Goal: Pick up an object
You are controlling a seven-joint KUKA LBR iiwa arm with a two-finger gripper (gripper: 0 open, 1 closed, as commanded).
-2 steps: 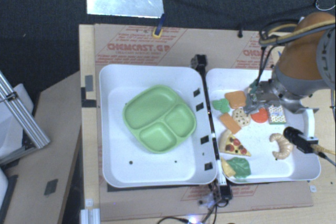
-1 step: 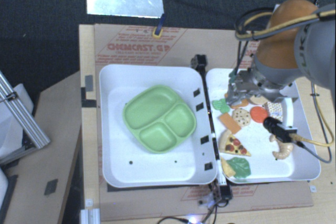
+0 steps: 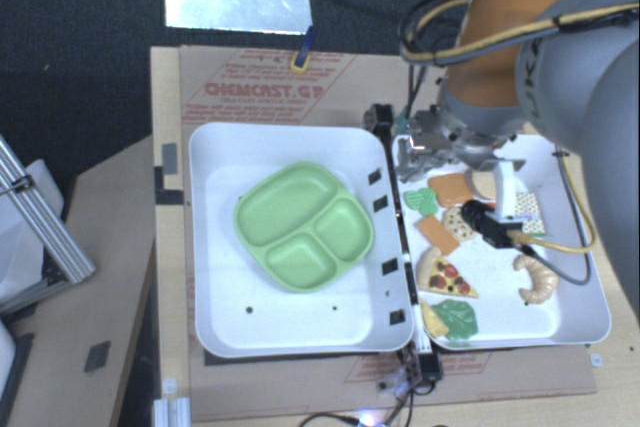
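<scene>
Left bin (image 3: 215, 315): green three-part plate (image 3: 304, 226)
Right bin (image 3: 580, 310): pizza slice (image 3: 445, 275); croissant (image 3: 537, 279); green leaf (image 3: 454, 317); cookie (image 3: 460, 221)
Gripper (image 3: 420, 150): over right bin's back corner; fingers' state cannot be told

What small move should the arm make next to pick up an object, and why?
Probably lower the tool a little and shift it toward the orange food piece. The tool hangs over the far left corner of the right bin, beside the pile of toy food, and nothing shows between its tips.
</scene>
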